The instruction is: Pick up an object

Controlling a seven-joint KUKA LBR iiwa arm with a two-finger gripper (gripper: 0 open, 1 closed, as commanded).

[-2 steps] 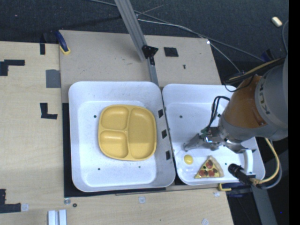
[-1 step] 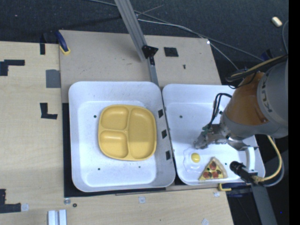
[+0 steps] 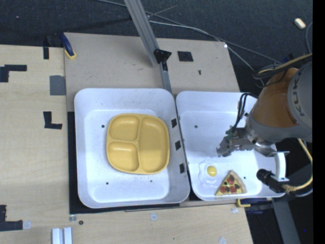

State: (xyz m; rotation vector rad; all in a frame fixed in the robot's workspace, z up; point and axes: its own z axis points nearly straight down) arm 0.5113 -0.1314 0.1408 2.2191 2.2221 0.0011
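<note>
Two shallow white bins sit side by side on a pale wooden bench, the left bin and the right bin touching along their inner walls; a yellow divided plate, with three compartments, lies flat near the middle of the left bin; in the right bin, two toy foods rest close to the front wall: a fried egg, white with a yellow yolk, and just beside it to the right a pizza slice with red toppings, the two nearly touching; the grey arm with its orange band reaches in from the right, its gripper low over the right bin's floor, just above and slightly right of the egg in the view, apart from both toys; whether its fingers stand apart or together cannot be told at this angle, and nothing shows between them; a grey metal bar slants across the bench behind the bins; dark cables trail over the dark floor beyond.
</note>
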